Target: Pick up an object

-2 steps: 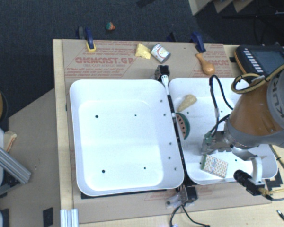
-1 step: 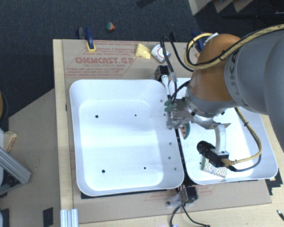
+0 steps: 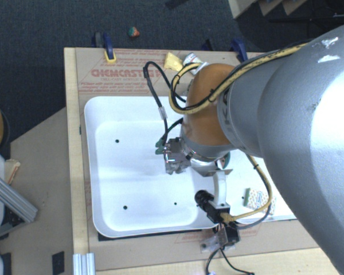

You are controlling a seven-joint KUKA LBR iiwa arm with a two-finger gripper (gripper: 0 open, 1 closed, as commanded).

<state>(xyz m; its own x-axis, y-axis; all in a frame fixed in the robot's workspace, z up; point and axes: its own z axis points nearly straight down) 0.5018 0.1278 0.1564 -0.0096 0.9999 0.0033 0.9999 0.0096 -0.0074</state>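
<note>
My gripper [image 3: 173, 158] hangs low over the right side of the left white bin [image 3: 97, 153], close to the wall it shares with the other bin. Its metal tip is small and half hidden under the orange wrist band. I see nothing lying on the bin floor around it, just a few black dots. A small pale, green-speckled object [image 3: 254, 197] lies in the right bin [image 3: 278, 212], to the right of the gripper, partly behind a yellow cable. The arm covers most of that right bin.
A yellow scrap [image 3: 173, 62] lies on the board behind the bins. Blue clamps [image 3: 108, 42] hold the board's far edge. A small orange and green object [image 3: 134, 32] sits on the dark floor beyond.
</note>
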